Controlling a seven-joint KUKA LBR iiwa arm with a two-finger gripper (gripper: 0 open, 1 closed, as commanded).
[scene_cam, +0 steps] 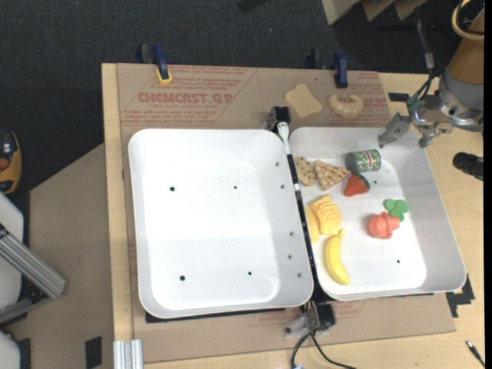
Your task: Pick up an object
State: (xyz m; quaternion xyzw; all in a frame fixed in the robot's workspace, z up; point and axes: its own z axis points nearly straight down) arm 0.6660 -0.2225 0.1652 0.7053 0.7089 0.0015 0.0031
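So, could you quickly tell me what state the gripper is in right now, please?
Gripper: open, holding nothing, at the far right edge of the right bin, near the green can.

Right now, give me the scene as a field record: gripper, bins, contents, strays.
gripper: above the right bin's far right corner, fingers spread, nothing between them
left bin: white, shallow
right bin: white, holds the toy food
contents: green can, two waffle wedges, strawberry, corn, banana, tomato
strays: bread slice and bagel on the board behind the bins
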